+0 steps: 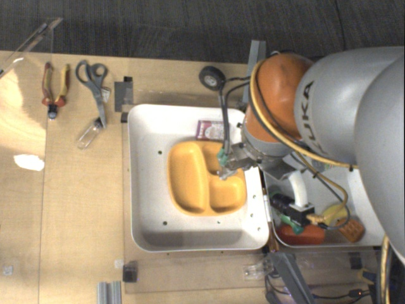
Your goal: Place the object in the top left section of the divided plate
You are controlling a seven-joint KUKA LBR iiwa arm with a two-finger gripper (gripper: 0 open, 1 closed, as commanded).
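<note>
1 yellow divided plate sat in the left bin; end effector hung over its upper right section. Couldn't tell its state or any object. Judged placing step; next needed shift to top left section.

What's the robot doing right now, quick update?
Gripper low over the yellow divided plate in the left bin. Small purple packet beside the plate. Nothing visibly held.

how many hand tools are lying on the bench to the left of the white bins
2: red-handled pliers near the far left, and grey scissors just right of them. The arm may hide others.
</note>
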